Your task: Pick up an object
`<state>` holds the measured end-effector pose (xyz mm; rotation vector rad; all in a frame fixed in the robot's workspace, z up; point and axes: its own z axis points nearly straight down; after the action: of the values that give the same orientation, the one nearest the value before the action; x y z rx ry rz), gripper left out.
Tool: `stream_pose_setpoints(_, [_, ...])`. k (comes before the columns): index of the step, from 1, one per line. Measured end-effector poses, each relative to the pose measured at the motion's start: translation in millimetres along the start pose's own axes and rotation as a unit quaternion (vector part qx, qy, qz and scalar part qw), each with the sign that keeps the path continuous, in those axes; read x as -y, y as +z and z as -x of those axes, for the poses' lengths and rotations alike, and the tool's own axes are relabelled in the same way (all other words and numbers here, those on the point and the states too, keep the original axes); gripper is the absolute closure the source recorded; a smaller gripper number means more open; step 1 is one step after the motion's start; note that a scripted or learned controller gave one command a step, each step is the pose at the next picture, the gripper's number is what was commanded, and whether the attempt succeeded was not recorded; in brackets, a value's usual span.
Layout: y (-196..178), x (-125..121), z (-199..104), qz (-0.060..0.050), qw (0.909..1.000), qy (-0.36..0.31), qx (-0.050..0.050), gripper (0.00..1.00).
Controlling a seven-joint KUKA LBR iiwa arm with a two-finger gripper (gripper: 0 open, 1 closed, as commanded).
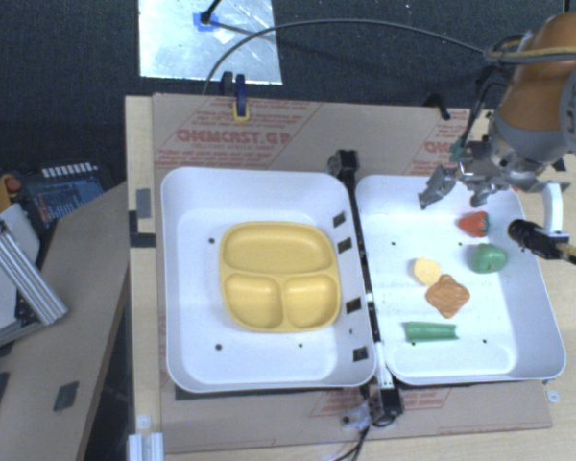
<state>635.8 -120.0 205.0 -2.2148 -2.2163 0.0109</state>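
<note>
From where I stand, the claw (458, 188) hangs over the far edge of the right bin (538, 353), its two fingers spread wide with nothing between them.

The things on offer all lie in that bin, in its right half. Nearest the claw is a small red piece (474, 224), perhaps a toy strawberry or tomato, just beside a green rounded piece (487, 257). Toward the middle sit a pale yellow lump (426, 272) and, touching or nearly touching it, an orange-brown lobed piece (448, 296) that looks like a toy pastry or cookie. Nearer the front lies a long green piece (430, 331), something like a bean pod.

The left bin (187, 353) holds a yellow divided tray (278, 275).

I'd take these for light, stiff plastic play food, smooth and likely slippery, not fragile. The rounded ones could squirt out sideways under a pinch, so closing across their widest middle seems wise. The long green piece looks the easiest: lying apart from the others, it could be gripped across its narrow width at mid-length. The flat orange-brown piece sits low and may be hard to get fingers around.
</note>
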Motion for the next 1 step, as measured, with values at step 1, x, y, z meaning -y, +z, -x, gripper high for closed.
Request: stream_pose_setpoints(1, [-7.3, -2.7, -0.2, 0.006, 1.0000, -0.001, 0.001, 0.00])
